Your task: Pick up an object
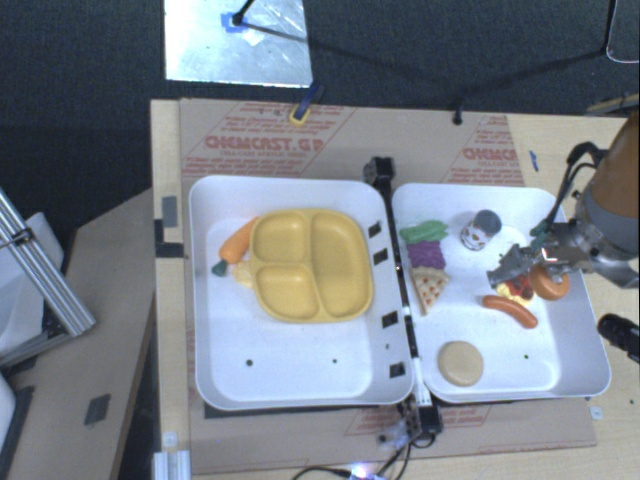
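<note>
Two shallow white plastic bins (300, 388) sit on brown cardboard over dark carpet; the left one bears one yellow divided plate (305, 265). The grey gripper's (508, 271) jaw state is unclear.

- divided plate (305, 265): plain yellow
- carrot (237, 241): orange, green tip
- both bins (300, 383): white
- pizza slice (430, 289): tan with red dots
- hot dog (511, 311): red-orange
- round cookie (461, 362): tan
- grapes (427, 254): purple; leafy piece (424, 232) at its 12 o'clock: green
</note>
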You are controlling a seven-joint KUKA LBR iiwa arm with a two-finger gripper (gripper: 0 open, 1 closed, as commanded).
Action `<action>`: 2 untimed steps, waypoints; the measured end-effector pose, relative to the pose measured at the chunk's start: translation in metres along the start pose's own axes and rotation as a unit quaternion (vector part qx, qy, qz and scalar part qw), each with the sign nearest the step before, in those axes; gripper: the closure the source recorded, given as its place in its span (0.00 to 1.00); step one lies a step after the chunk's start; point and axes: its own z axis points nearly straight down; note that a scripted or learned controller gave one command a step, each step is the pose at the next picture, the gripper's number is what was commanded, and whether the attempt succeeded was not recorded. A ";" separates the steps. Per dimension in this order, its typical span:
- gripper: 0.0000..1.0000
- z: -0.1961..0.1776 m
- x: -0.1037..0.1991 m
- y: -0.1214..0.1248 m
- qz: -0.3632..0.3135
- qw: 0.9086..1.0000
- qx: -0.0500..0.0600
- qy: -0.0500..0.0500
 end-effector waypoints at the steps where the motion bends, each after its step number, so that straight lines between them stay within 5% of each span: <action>1: 0.00 -0.006 0.000 0.002 -0.001 1.000 -0.006 -0.001; 2: 0.00 0.038 0.007 0.005 -0.001 1.000 -0.004 0.000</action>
